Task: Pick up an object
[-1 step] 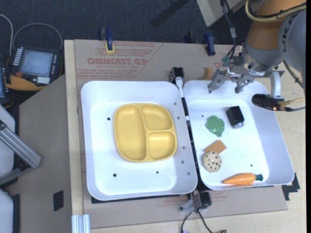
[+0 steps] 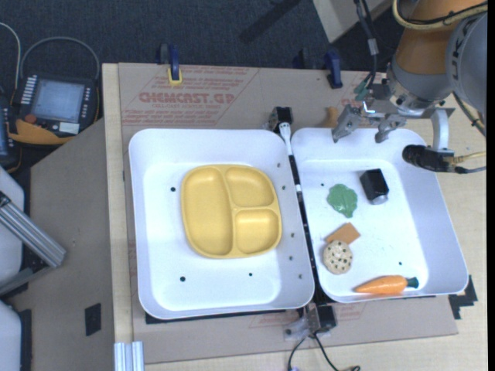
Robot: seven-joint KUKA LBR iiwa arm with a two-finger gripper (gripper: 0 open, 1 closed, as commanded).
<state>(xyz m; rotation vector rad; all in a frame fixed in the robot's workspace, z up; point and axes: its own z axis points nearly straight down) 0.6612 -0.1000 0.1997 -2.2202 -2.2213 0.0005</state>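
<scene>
My hand [image 2: 362,127] hangs open and empty above the right bin's [image 2: 433,230] far rim. A glossy black block [image 2: 374,185] sits near it. Bare white floor lies around the block.

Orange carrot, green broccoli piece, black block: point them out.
Orange carrot [image 2: 380,285], camera view, middle of its body.
Green broccoli piece [image 2: 342,199], camera view, centre of its top.
Black block [image 2: 374,185], camera view, its upper face.

Both white bins [image 2: 155,230] look like smooth, faintly glossy plastic. The yellow divided plate [image 2: 230,209] seems matt plastic; the bench board [image 2: 255,99] looks like brown cardboard.
</scene>
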